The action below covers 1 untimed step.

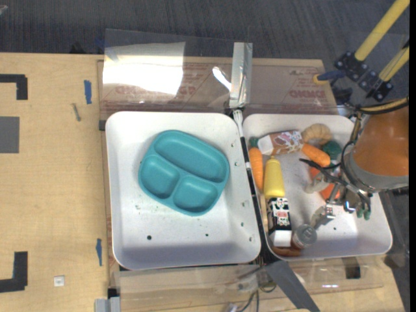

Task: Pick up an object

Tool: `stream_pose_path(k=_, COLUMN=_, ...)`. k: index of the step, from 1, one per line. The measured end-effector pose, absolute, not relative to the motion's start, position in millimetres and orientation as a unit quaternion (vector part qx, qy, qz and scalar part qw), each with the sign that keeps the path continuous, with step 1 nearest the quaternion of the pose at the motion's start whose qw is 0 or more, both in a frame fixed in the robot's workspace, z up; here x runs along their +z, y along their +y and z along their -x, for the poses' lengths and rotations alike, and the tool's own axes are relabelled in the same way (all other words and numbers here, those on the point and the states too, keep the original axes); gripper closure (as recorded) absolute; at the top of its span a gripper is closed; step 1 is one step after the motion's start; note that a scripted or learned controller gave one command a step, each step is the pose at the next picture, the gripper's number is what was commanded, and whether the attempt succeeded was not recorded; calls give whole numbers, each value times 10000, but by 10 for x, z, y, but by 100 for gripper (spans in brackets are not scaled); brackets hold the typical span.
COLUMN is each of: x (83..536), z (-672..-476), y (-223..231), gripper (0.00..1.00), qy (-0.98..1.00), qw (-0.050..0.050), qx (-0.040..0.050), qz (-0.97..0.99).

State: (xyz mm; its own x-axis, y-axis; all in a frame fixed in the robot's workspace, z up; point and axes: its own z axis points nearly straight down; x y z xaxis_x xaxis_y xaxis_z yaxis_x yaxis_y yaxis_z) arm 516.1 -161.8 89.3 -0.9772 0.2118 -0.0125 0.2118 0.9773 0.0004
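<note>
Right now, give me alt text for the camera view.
The tool hangs low over the right bin, among a yellow bottle, a carrot and other small items. The left bin holds a teal divided plate.

Tan bench (45, 194) — two white bins (123, 239) side by side

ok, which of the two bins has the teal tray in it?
The left bin: the teal tray lies in it alone. The right bin holds the toy food clutter and the end effector.
</note>
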Motion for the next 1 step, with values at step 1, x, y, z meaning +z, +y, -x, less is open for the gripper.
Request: stream_pose_path(k=1, x=896, z=-5656, y=-1258, gripper=0, qy=9976, qw=78, qx=-5, qz=-682)
